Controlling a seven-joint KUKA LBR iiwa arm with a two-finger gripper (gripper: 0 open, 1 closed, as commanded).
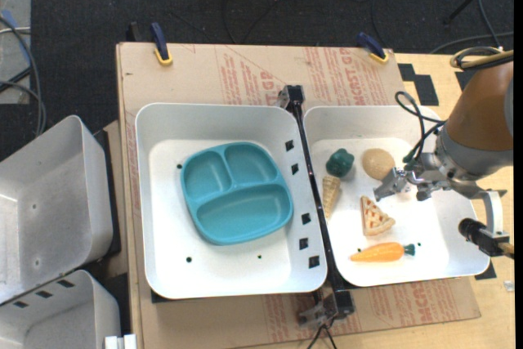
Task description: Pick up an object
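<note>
Reaching in from the right, the grey arm point(482, 127) with its orange band hung over the right bin point(470, 257), and its gripper point(392, 185) hovered just above the pizza slice point(376, 217). How the gripper stood, open or closed, I could not tell; nothing was seen held in it, and the metal tips appeared close to the slice's upper corner without clearly touching it.

Taking the pizza slice as the landmark: a tan round bun point(377, 163) lay just above it, near the gripper's left side. A dark green broccoli-like piece point(340, 163) sat up and to the left of the slice, and a pale cone point(330, 192) lay directly left of it, close to the bin's left wall. An orange carrot point(379, 252) with a green tip lay just below the slice, stretched crosswise.

Well to the left of the slice, past the divider, the left bin point(163, 135) held a blue sectioned plate point(237, 192), lying flat.
</note>
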